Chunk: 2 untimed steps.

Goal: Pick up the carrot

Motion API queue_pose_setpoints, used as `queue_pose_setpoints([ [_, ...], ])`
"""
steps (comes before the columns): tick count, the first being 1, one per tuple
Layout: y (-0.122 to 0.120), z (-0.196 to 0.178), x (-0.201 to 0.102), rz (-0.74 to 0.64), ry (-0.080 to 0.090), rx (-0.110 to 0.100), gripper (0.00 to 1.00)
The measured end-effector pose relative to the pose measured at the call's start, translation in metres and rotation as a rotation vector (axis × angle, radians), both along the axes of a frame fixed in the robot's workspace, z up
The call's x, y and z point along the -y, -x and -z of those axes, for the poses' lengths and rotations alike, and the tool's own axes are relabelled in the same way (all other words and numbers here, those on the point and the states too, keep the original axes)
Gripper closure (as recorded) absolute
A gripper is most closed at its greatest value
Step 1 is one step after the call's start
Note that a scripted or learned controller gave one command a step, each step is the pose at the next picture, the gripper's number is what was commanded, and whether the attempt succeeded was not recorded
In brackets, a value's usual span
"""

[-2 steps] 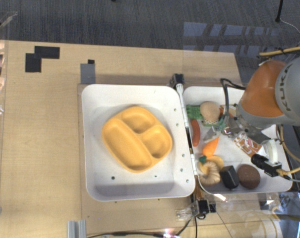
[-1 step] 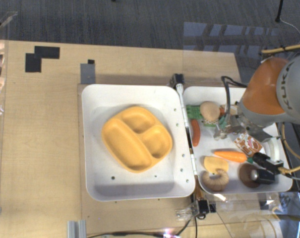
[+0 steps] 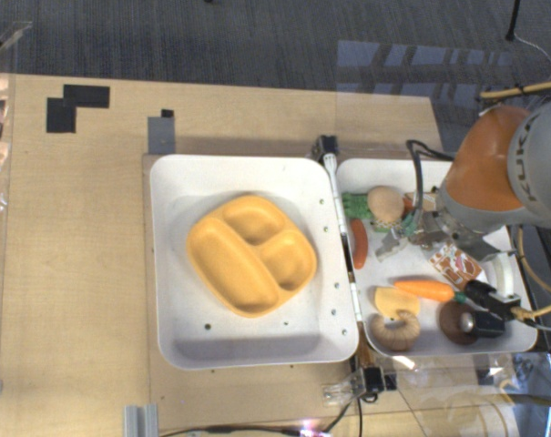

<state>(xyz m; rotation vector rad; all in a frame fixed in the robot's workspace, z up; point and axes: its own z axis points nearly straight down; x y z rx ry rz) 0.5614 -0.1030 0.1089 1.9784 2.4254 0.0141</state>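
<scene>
The carrot (image 3: 424, 289) is smooth, orange and tapered, and lies flat in the right bin (image 3: 527, 339), between a yellow wedge (image 3: 392, 299) and a dark brown round piece (image 3: 457, 321). The gripper (image 3: 404, 232) hangs above it, near a beige ball (image 3: 384, 205); its opening I cannot tell. The left bin (image 3: 170, 271) holds a glossy yellow tray with three compartments (image 3: 250, 254).

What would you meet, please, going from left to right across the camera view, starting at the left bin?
Left bin → yellow divided plate → sausage → cheese wedge → carrot → dark brown ball.
</scene>
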Motion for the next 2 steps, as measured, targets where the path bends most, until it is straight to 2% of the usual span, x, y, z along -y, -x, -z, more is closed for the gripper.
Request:
queue_pose_setpoints([
  [1,0.054,0.019,-0.014,-0.103,0.002,0.002,0.00],
  [2,0.050,0.007,-0.016,-0.107,0.000,0.010,1.00],
])
